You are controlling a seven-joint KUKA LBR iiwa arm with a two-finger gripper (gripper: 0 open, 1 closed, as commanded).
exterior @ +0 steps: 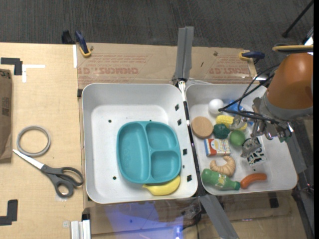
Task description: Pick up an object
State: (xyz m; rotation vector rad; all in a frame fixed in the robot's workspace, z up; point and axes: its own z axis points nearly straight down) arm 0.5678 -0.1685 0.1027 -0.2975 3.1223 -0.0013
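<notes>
Evenly and brightly lit from above, with soft, short shadows under the teal tray [148, 152] and scissors [54, 174]. Mild glare on the white bins [94, 133]; bluish glow at the lower edge. Dim, dark floor along the top. Slightly soft focus overall; small objects in the right bin grainy.

Two white bins: the left bin [94, 133] carries a teal divided plate [148, 152] and a yellow banana [164, 187] at its near edge. The right bin [284, 176] carries a green bottle [219, 180], a tan croissant [224, 165], a red sausage [253, 179] and a black-and-white patterned piece [255, 156].
</notes>
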